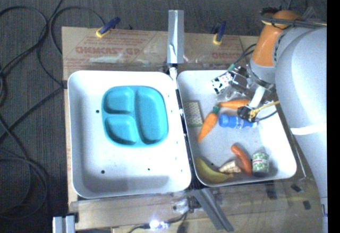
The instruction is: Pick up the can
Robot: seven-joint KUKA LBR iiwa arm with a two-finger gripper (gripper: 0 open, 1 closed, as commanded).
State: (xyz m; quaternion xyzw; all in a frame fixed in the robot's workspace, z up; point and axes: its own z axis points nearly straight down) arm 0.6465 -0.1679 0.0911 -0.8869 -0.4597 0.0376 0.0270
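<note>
The can is small, with a green and white label, and stands upright in the near right corner of the right bin. A red sausage lies just left of it. My gripper hangs over the far part of the same bin, above an orange carrot and a blue bottle. It is well away from the can, toward the back of the bin. Nothing from the bin shows in its grasp.
The right bin also holds a second carrot, a banana, a cone-shaped piece and a speckled sponge. In the left bin lies a blue divided plate. The arm's grey body covers the bench's right side.
</note>
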